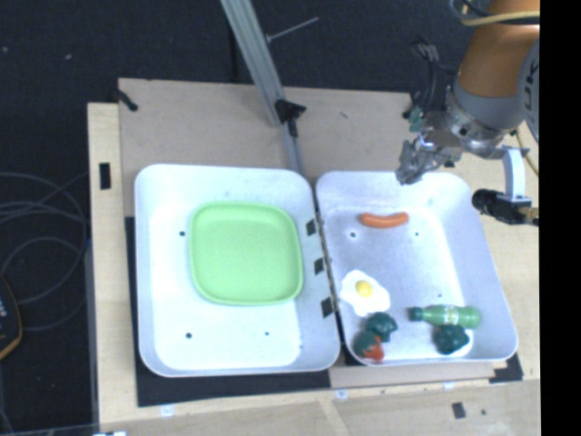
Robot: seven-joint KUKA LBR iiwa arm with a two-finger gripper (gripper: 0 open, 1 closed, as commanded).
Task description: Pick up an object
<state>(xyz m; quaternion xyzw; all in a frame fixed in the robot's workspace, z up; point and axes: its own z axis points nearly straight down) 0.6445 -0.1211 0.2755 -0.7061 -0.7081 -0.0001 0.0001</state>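
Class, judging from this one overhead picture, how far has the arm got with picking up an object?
Nothing looks picked up yet: the sausage, fried egg and green bottle all lie in the right bin. The hand hangs above that bin's far edge. Descent, grasp and lift remain.

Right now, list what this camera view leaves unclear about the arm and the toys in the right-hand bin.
- End effector: small and dark above the right bin's far rim; its opening is unreadable.
- Arm: upper part cut off by the top edge.
- Dark green toys near the green bottle: too small and blurred to identify.
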